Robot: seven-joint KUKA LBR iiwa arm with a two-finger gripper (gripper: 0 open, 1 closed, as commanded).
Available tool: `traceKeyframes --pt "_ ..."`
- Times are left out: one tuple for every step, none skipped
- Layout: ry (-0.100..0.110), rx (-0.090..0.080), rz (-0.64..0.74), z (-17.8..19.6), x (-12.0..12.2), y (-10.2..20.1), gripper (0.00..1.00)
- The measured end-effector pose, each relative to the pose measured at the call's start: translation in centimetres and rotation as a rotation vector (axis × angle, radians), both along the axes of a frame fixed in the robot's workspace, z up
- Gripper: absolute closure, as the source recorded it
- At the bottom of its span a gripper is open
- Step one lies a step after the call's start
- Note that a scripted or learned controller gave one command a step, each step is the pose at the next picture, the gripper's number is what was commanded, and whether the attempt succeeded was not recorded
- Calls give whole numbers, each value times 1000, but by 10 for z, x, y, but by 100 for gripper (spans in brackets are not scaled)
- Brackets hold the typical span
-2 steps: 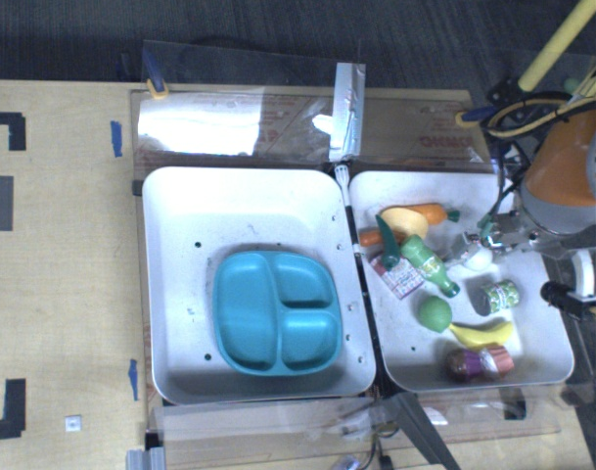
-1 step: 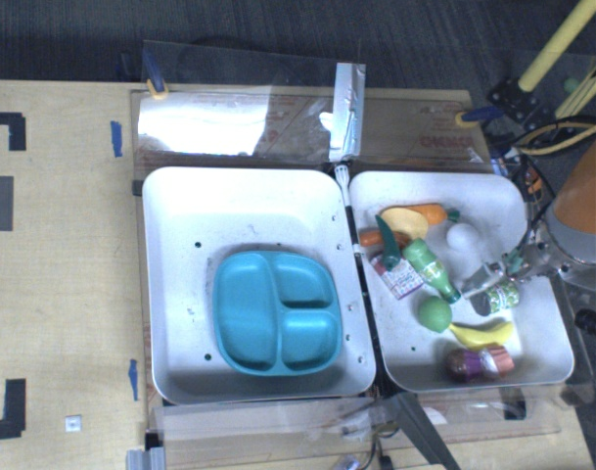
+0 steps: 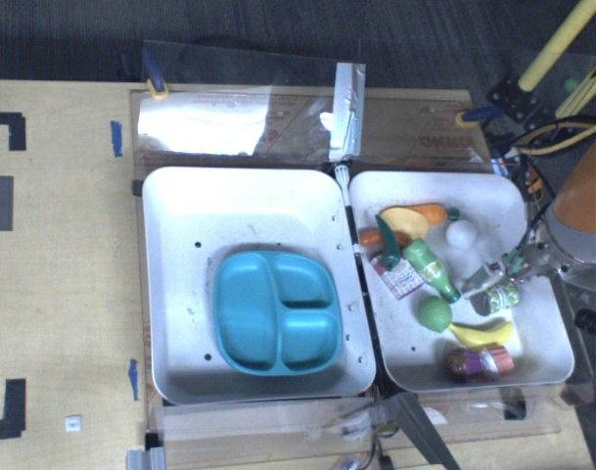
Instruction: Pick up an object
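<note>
Leftward, blue tray [image 3: 276, 310] in left bin [image 3: 170, 213]; toys in right bin [image 3: 552, 346].

Right bin [image 3: 542, 365] cluttered; left: lone blue tray [image 3: 276, 311].

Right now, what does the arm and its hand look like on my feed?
The arm enters as a grey body with an orange band at the right edge. Its hand is a small metallic, silvery assembly with green accents, over the right bin.

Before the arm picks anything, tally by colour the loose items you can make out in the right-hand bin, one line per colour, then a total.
Green: 2, bottle and round fruit
Yellow: 1, banana
Orange: 1, carrot
White: 1, ball
Maroon: 1, small item
Total: 6; other bits are too jumbled to tell.
</note>
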State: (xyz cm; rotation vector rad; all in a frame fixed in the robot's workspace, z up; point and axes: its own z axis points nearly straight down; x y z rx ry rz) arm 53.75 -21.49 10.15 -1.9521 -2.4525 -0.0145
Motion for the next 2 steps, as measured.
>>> traceKeyframes --pt "-7 -13 70 -14 -32 13 0" --pt "-9 -14 264 -14 -41 58 0"
